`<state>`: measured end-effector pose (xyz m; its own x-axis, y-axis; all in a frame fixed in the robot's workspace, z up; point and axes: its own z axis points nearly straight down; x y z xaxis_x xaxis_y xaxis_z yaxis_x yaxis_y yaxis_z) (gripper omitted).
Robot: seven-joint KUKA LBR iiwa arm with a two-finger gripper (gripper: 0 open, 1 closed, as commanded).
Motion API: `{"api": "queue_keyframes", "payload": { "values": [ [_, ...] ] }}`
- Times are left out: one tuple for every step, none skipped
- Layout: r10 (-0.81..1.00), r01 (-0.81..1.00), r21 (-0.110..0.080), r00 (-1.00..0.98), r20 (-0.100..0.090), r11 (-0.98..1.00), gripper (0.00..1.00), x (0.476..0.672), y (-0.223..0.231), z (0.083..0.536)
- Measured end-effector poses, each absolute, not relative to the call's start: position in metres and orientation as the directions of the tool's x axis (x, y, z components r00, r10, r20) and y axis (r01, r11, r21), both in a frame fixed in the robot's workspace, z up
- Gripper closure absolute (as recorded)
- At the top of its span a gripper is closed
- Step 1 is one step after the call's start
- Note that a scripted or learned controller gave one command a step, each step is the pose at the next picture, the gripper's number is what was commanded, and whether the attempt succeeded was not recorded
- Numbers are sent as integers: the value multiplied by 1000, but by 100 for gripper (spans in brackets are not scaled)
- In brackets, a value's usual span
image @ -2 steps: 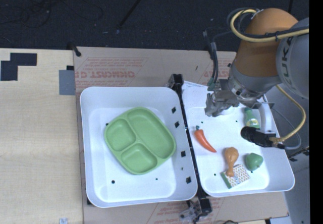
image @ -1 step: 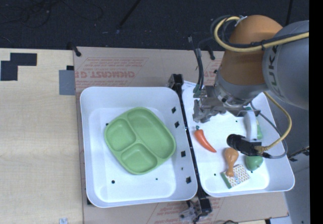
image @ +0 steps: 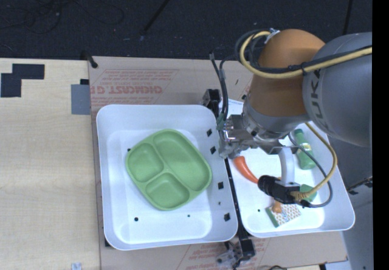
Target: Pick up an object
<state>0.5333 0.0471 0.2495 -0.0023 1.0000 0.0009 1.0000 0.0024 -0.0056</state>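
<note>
Camera view, from the left: on the pale wooden counter (image: 42, 171) we see the left bin (image: 112, 141), smooth white plastic, holding a green plate (image: 168, 168), rounded, matte, with three compartments. The tool (image: 230, 138) hangs at the left wall of the right bin (image: 340, 217); we cannot tell if it is wide or narrow. Just beside it lies an orange carrot (image: 245, 169), tapered and glossy, on the bin floor. Further right are a flat patterned packet (image: 285, 215) and a green bottle (image: 304, 152).

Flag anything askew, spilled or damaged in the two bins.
Nothing spilled or broken. The green divided plate lies turned at a slant to the left bin's walls; otherwise nothing stands out.
</note>
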Motion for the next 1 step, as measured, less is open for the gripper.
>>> {"api": "queue_keyframes", "payload": {
  "values": [
    [1000,1000,-7,-2,0,2,100,505,92,229]
  ]
}}
